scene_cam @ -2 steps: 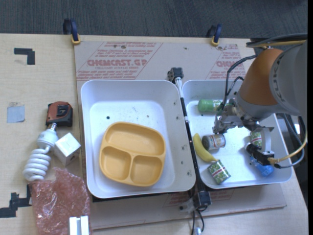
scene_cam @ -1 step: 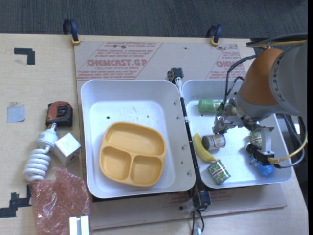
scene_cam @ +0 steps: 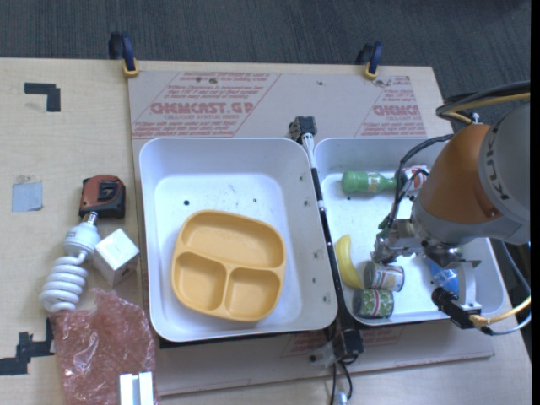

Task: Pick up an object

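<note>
My gripper (scene_cam: 390,256) hangs directly above the small silver tin can (scene_cam: 384,277) lying on its side, but I cannot tell its state.

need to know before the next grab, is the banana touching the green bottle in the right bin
Apart. The camera view shows bare white bin floor between the green bottle and the banana.
</note>
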### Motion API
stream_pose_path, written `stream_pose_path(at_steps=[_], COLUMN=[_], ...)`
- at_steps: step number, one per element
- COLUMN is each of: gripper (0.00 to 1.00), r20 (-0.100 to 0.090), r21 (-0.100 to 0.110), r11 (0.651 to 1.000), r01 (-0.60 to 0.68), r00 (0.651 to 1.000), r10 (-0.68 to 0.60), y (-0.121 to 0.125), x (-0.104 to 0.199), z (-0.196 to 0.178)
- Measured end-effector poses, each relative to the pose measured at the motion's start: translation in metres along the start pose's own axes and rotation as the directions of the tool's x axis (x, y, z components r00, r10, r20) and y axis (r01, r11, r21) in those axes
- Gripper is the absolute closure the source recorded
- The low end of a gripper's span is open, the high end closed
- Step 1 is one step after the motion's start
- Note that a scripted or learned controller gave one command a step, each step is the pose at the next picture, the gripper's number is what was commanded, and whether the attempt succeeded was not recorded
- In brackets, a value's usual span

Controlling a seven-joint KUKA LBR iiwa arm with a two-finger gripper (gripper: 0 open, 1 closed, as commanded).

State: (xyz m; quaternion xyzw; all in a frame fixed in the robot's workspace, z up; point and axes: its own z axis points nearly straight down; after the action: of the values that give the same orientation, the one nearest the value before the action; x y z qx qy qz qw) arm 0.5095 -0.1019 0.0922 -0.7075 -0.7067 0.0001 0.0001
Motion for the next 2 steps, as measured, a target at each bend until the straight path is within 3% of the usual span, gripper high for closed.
stream_pose_path(at_steps=[1, 2], gripper=[0.00, 1.00], r20=[0.000, 0.001], r21=[-0.001, -0.005], r11=[1.000, 1.000], r01=[0.000, -0.003], r00=[1.000, 1.000], r10=[0.000, 0.003], y=[-0.0315, -0.0299], x=[-0.0194, -0.0201], z=[-0.0002, -0.0102])
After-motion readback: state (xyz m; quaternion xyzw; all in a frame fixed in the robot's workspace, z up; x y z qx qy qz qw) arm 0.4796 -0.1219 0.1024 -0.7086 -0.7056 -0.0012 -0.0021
